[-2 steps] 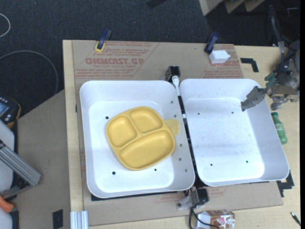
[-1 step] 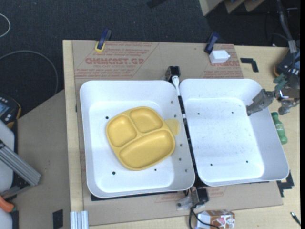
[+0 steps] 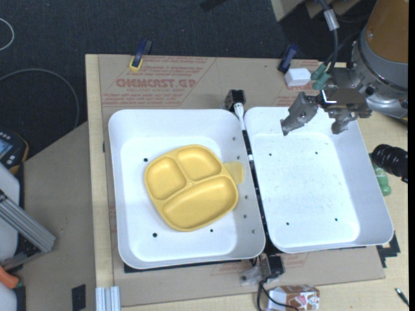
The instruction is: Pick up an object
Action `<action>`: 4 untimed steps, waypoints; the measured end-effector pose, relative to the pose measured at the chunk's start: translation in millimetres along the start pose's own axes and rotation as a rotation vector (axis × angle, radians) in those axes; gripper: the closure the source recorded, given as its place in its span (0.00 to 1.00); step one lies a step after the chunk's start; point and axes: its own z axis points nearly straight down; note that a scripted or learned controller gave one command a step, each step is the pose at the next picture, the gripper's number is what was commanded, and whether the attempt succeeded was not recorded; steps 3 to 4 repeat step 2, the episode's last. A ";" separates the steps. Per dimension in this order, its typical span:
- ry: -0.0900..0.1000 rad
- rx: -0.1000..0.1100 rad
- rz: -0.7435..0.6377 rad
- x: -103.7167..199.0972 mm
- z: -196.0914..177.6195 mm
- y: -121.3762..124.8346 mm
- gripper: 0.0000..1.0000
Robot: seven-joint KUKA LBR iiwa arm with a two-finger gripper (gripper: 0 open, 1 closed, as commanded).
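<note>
A yellow divided plate [image 3: 190,186] lies flat in the left bin [image 3: 123,173], tilted a little askew, with a small yellow scrap — possibly a tab, hard to tell — just beside its right edge. The right bin [image 3: 363,225] lies next to it. The gripper [image 3: 319,116] hovers over that bin's far edge, fingers spread and holding nothing — well apart from the plate. Risk: the plate's broad, shallow rim could slip out of a two-finger pinch or tip.
</note>
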 end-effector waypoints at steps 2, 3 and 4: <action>-0.002 0.017 0.003 107.2 15.4 -0.4 1.00; -0.002 0.017 0.003 107.2 15.4 -0.4 1.00; -0.002 0.017 0.003 107.2 15.4 -0.4 1.00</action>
